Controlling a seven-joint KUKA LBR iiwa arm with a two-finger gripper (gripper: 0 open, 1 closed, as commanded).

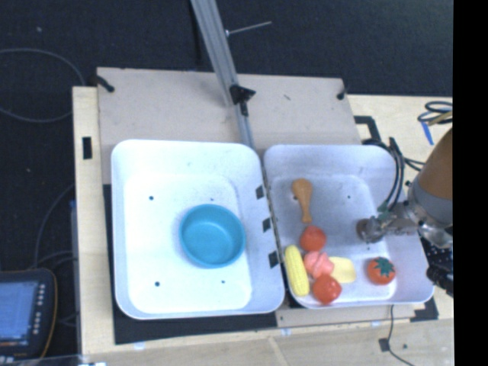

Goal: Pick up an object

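Observation:
My gripper [370, 229] hangs over the right side of the right bin [335, 158], on the grey arm with its orange band [438, 170] that comes in from the right. Just below and to its right lies a red tomato with a green top [381, 271]. To its left are an orange-brown drumstick [303, 197] and a red round fruit [313, 239]. Along the bin's front lie a yellow corn cob [296, 270], a pink piece [317, 263], a pale yellow piece [343, 269] and another red fruit [327, 289]. Nothing shows in the gripper's grasp.
The left bin [137, 166] holds a blue bowl [212, 235]. A grey metal rail [217, 48] slants down from the top to the gap between the bins. Black cables [393, 174] run by the right bin's far right corner. A handheld screen [27, 311] sits at lower left.

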